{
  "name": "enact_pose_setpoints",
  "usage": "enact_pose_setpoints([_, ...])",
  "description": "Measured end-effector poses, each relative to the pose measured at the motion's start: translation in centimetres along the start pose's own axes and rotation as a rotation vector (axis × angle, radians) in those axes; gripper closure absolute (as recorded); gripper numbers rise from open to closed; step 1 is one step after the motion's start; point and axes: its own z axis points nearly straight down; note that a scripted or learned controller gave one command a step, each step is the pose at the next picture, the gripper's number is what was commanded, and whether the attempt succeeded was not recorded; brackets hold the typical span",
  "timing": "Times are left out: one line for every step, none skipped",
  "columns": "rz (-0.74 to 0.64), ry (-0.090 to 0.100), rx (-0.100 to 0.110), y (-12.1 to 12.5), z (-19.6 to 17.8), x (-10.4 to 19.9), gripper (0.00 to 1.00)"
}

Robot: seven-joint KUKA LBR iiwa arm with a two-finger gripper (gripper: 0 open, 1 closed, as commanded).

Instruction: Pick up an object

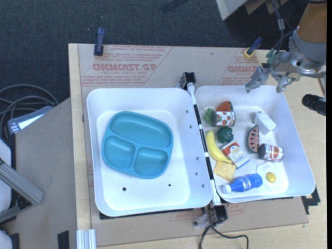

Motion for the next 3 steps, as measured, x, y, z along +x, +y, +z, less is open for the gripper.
enact_pose_setpoints([-0.001, 0.001, 0.002, 2.4, 9.1, 4.2, 0.0])
enact_pose_setpoints([-0.001, 0.0, 0.002, 2.4, 16.4, 4.8, 0.0])
enact_pose_setpoints([-0.002, 0.0, -0.002, 2.5, 15.3, 4.8, 1.0])
